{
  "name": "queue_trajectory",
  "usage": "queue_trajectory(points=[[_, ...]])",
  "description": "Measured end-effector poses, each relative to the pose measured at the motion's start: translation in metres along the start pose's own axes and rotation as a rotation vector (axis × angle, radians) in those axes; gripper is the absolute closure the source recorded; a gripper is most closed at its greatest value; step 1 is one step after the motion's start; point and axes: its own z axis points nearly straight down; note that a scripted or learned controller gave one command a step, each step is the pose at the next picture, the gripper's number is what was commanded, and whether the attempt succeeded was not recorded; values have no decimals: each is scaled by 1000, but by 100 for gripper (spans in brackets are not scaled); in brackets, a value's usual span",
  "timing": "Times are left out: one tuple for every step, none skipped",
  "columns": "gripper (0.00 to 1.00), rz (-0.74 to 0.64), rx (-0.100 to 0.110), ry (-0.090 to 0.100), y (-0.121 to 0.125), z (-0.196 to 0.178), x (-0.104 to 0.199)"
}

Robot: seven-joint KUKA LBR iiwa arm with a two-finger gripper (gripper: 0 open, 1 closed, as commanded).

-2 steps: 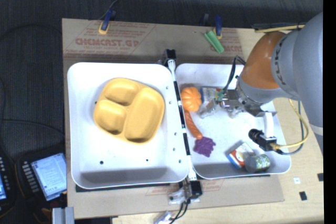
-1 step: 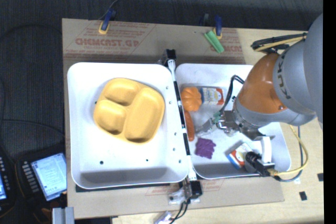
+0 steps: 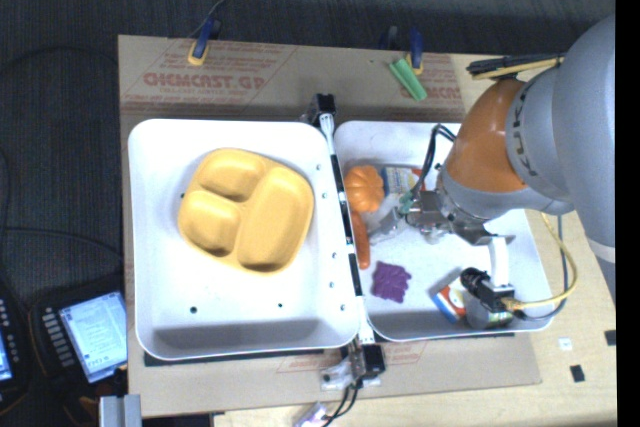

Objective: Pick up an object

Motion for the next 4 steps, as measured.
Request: queue_trajectory(points=[[0,0,-9,-2,-53,-1,-4],[100,1,-10,-2,-51,-11,-5],[0,0,-10,-1,-52,-11,-5],[0,1,-10,-4,-58,-1,-2]])
